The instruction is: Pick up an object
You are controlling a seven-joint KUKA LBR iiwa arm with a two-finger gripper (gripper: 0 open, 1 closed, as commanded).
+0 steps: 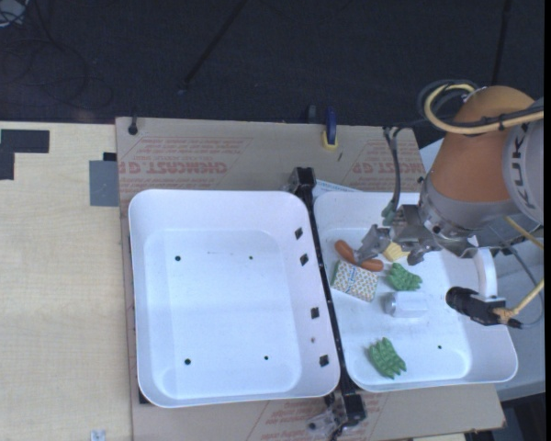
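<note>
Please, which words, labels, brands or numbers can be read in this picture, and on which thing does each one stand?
"KU", black letters cut by the edge, on the arm's grey housing.
Red print, upside down and blurred, on the brown board under the bins: unreadable.
Patterned packet in the right bin: print too small.

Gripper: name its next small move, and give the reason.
Probably lower straight down: the gripper hangs in the right bin over the orange sausage-shaped piece beside the patterned packet, with nothing seen between its fingers.
</note>
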